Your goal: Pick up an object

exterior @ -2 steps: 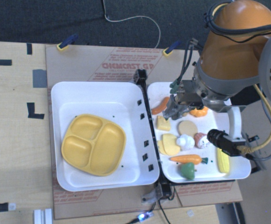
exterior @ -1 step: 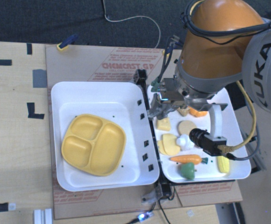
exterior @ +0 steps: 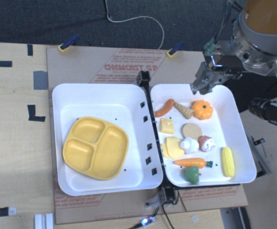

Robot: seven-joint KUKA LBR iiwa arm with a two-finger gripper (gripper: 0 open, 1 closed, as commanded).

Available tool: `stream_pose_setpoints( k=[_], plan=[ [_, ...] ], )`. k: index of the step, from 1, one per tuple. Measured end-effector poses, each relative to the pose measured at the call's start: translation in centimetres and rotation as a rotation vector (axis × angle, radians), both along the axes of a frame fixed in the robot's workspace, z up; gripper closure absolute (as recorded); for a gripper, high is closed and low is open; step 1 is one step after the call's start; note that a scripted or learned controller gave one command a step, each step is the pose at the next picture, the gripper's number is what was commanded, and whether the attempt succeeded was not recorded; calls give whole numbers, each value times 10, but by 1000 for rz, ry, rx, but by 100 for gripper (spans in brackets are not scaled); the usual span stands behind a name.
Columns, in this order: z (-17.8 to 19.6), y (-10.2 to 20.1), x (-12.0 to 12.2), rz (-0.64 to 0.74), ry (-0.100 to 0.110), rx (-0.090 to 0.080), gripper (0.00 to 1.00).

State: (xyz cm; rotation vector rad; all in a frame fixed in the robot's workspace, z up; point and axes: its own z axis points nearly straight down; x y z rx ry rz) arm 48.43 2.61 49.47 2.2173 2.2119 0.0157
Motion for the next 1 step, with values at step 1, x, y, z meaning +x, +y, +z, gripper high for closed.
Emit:
stream_pose_setpoints(
  k=[1],
  plan=[
    [32,65,0,10,11,1,100]
  ],
)
